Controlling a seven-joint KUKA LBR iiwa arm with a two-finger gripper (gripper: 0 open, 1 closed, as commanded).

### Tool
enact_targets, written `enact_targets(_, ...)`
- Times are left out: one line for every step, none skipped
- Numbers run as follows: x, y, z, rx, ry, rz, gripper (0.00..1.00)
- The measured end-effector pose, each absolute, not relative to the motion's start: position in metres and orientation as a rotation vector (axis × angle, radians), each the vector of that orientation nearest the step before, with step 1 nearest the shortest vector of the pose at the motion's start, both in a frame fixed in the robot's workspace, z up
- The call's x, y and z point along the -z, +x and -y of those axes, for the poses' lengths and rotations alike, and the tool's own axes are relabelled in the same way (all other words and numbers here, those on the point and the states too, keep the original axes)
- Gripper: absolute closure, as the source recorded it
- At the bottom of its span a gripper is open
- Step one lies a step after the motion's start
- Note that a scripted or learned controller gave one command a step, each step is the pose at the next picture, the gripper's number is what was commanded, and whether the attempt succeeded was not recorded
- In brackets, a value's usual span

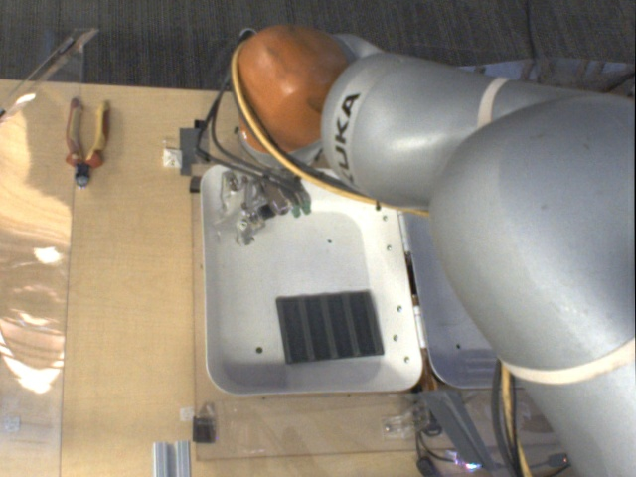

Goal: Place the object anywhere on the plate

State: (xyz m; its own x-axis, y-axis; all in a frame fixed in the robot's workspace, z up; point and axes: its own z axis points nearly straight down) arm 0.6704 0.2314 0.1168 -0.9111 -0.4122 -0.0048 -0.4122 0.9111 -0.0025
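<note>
A dark ribbed rectangular plate [329, 327] lies flat on the floor of the left white bin [213, 296], toward its front. My gripper [245, 217] hangs low over the bin's far left corner, well behind and to the left of the plate. The metal parts of the gripper blur against the white wall, so its state is unclear. A small dark-green bit [300, 206] shows at the gripper's right side; I cannot tell whether it is a loose object or part of the tool. The orange band [288, 78] and grey arm hide the back of the bin.
Red-handled pliers [84, 137] lie on the wooden bench at the far left. The right bin [447, 336] is mostly hidden under the arm. Small clamps [203, 427] sit at the bench's front edge below the left bin.
</note>
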Motion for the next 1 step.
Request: enact_targets(-0.1964,0.6701,-0.2364,-0.005,-1.038,-2.952,1.0)
